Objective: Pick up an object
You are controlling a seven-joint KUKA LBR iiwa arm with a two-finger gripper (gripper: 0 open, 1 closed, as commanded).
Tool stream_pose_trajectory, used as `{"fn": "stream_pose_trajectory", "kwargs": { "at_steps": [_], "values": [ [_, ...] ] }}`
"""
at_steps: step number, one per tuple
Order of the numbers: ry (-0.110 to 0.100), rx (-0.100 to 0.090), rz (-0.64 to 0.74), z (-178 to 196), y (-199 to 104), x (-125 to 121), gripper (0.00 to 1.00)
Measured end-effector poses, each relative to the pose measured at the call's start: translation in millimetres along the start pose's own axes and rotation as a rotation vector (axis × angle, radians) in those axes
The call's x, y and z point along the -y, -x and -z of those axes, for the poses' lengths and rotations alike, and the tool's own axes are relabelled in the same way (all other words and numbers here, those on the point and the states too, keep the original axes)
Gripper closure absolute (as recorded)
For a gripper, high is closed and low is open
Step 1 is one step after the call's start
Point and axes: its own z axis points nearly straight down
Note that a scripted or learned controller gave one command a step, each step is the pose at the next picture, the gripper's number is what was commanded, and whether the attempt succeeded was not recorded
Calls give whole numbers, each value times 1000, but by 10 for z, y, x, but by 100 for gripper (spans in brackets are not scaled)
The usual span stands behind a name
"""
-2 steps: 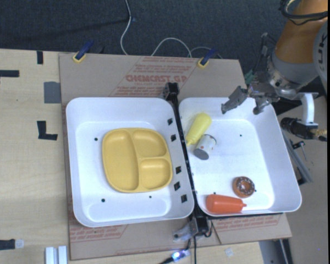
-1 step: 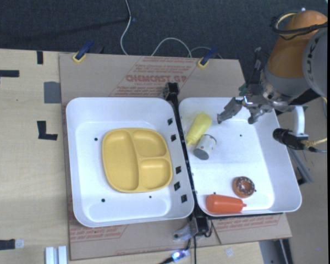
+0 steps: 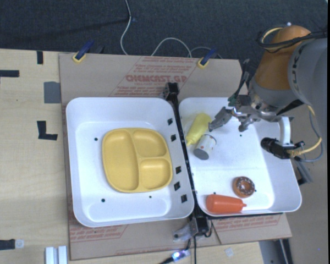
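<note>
The right bin [image 3: 275,202] holds a yellow bottle-like piece [image 3: 198,126] lying near its left wall, a small white-and-grey cup [image 3: 204,146] on its side just below it, a brown doughnut [image 3: 243,186] and an orange carrot-like piece [image 3: 225,204] at the front. My gripper [image 3: 231,120] hangs over the bin's upper middle, to the right of the yellow piece. Its fingers [image 3: 219,120] are spread with nothing between them. The grey arm with its orange band [image 3: 279,59] comes in from the upper right.
The left bin [image 3: 82,114] holds a yellow divided plate [image 3: 136,159]. A black divider [image 3: 179,147] runs between the bins. Cardboard [image 3: 148,76] lies under both, with a white cable [image 3: 154,45] looping behind. A black cable fitting [image 3: 278,147] sits at the right bin's right rim.
</note>
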Motion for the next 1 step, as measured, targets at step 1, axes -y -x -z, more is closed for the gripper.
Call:
{"fn": "stream_pose_trajectory", "kwargs": {
  "at_steps": [1],
  "values": [
    [-1, 0, -1, -459, -63, 31, 0]
  ]
}}
